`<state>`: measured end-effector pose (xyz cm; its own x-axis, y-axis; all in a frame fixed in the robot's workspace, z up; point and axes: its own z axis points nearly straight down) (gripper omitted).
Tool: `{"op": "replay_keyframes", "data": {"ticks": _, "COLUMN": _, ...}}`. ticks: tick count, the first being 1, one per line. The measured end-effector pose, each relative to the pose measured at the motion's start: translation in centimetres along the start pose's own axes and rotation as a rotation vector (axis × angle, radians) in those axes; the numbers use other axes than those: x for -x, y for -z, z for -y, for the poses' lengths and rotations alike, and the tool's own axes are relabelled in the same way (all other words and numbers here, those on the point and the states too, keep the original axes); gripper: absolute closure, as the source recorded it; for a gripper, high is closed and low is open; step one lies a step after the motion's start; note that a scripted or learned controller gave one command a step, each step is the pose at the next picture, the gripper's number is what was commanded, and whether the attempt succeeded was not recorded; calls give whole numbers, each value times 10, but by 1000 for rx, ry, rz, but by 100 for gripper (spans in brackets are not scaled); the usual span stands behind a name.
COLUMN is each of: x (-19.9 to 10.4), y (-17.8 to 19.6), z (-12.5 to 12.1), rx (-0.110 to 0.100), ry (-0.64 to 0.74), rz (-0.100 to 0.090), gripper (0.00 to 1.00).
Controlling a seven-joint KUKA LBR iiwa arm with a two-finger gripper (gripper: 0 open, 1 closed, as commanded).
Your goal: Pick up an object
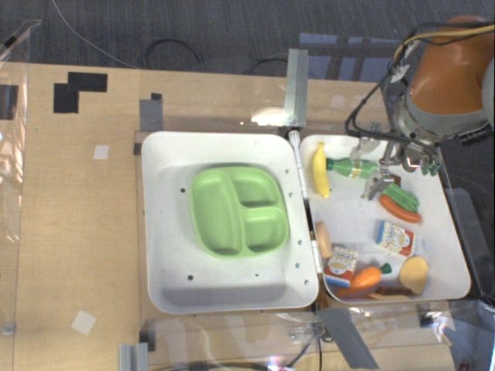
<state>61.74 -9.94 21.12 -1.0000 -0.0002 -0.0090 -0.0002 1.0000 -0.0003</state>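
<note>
My pincer [384, 178] hangs in the right bin [452, 238] beside the green bottle [352, 167], fingers seemingly spread, gripping nothing.

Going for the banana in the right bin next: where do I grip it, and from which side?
Probably from straight above, closing across the middle of the banana. It lies flat, lengthwise along the bin's left wall, so its narrow width faces the fingers. The wall crowds its left side and the green bottle nearly meets its right, so finger room looks tight. The gripper sits just right of that bottle.
</note>
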Motion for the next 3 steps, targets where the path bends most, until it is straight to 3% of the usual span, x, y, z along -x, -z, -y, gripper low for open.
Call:
{"op": "replay_keyframes", "data": {"ticks": 1, "x": -42, "y": -84, "z": 38, "rx": 1, "ry": 274, "rz": -3, "gripper": 0}}
{"op": "replay_keyframes", "data": {"ticks": 2, "x": -57, "y": -120, "z": 63, "rx": -3, "ry": 278, "rz": 8, "gripper": 0}}
{"op": "replay_keyframes", "data": {"ticks": 3, "x": -105, "y": -119, "z": 74, "rx": -4, "ry": 271, "rz": 9, "gripper": 0}}
